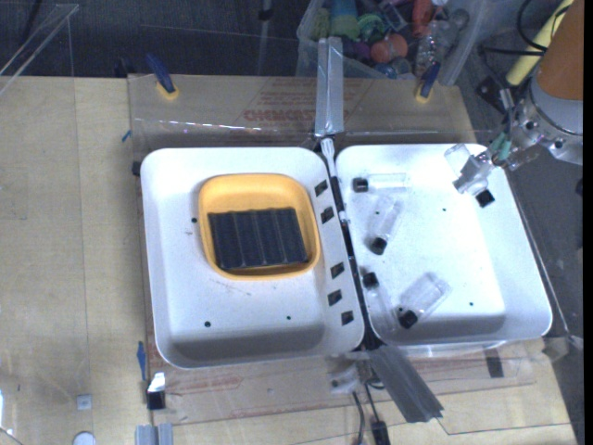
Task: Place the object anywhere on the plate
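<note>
A yellow plate (255,193) sits in the left bin (176,276). A dark ridged rectangular object (258,238) lies flat on the plate, covering most of its middle. My gripper (473,174) hangs over the far right corner of the right bin (482,276), well apart from the plate. Something pale and clear-looking shows at its tip, but I cannot tell whether that is part of the gripper or a held thing.
Three clear vials with black caps lie in the right bin: one at the back (382,182), one in the middle (385,219), one near the front (422,295). A metal divider (329,82) runs between the bins. A tub of colourful toys (389,12) stands behind.
</note>
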{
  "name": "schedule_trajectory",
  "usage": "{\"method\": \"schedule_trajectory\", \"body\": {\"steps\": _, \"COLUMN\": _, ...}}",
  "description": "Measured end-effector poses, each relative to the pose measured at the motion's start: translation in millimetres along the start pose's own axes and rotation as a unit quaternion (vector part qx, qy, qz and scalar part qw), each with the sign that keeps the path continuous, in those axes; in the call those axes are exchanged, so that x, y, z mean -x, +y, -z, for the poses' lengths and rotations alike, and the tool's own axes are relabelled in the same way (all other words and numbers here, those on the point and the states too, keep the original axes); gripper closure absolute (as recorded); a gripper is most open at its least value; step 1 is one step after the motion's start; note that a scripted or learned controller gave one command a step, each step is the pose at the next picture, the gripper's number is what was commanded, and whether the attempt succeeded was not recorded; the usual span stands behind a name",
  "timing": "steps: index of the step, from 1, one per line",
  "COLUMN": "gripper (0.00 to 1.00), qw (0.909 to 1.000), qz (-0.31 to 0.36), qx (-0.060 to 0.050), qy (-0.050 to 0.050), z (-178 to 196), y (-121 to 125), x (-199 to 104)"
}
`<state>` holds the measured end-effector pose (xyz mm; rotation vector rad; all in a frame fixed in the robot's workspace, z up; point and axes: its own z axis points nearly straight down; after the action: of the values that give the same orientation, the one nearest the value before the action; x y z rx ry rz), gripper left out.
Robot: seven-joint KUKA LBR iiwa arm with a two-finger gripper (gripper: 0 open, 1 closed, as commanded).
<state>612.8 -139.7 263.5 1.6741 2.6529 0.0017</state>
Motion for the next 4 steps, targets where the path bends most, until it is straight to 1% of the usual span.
{"method": "schedule_trajectory", "body": {"steps": 1, "gripper": 1.00, "qw": 0.9888, "qz": 0.149, "qx": 0.001, "qy": -0.001, "z": 16, "y": -3, "x": 46}}
{"method": "schedule_trajectory", "body": {"steps": 2, "gripper": 1.00, "qw": 0.9801, "qz": 0.198, "qx": -0.001, "qy": 0.002, "z": -17, "y": -17, "x": 67}}
{"method": "schedule_trajectory", "body": {"steps": 3, "gripper": 1.00, "qw": 0.9462, "qz": 0.324, "qx": 0.002, "qy": -0.001, "z": 15, "y": -35, "x": 76}}
{"method": "schedule_trajectory", "body": {"steps": 4, "gripper": 1.00, "qw": 0.8958, "qz": 0.444, "qx": 0.001, "qy": 0.001, "z": -2, "y": -43, "x": 71}}
